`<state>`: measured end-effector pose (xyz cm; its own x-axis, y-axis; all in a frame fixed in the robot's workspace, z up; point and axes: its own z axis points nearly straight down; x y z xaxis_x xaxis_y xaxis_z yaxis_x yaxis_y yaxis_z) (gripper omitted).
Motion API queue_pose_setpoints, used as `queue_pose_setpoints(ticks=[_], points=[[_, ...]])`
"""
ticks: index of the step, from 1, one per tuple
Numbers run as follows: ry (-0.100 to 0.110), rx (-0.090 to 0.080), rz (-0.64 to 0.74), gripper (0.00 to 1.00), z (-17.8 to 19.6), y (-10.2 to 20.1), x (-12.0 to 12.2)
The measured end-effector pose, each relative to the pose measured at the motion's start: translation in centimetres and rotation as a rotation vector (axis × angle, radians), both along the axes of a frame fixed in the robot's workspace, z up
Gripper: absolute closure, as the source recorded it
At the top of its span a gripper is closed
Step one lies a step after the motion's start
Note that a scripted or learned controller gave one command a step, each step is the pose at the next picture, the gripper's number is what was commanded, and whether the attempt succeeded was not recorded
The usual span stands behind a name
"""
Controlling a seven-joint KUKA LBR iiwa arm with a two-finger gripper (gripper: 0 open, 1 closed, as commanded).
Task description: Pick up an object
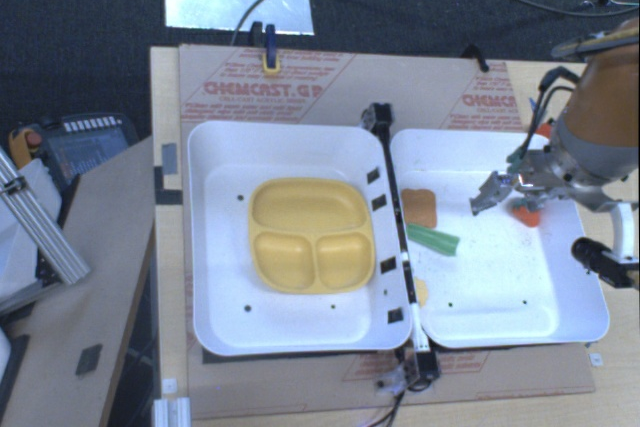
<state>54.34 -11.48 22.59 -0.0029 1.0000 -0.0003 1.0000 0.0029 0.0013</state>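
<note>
The right bin [560, 315] holds a tan square piece [419, 208] near its left wall, a green stick [432, 239] just below that, and a pale yellow piece [420, 292] at the left wall lower down. A red-orange object [527, 213] lies toward the bin's right, partly hidden by the arm. My gripper [497, 191] hangs over the middle of the right bin, just left of the red-orange object and right of the tan piece. Nothing shows between its fingers.
The left bin [215, 305] holds a yellow divided plate [309, 234]. A black divider with clips [393, 235] runs between the bins. The grey and orange arm [600, 115] covers the right bin's far right corner. Cables cross the floor behind the bench.
</note>
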Motion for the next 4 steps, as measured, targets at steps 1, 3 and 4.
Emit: queue_pose_setpoints(ticks=[1,3,4], points=[[0.003,0.001,-0.002,0.00,-4.2,0.0,-0.3],[0.000,0.002,-0.003,0.00,-14.1,0.8,-0.1],[-0.007,0.001,-0.002,1.00,-12.8,0.8,0.1]])
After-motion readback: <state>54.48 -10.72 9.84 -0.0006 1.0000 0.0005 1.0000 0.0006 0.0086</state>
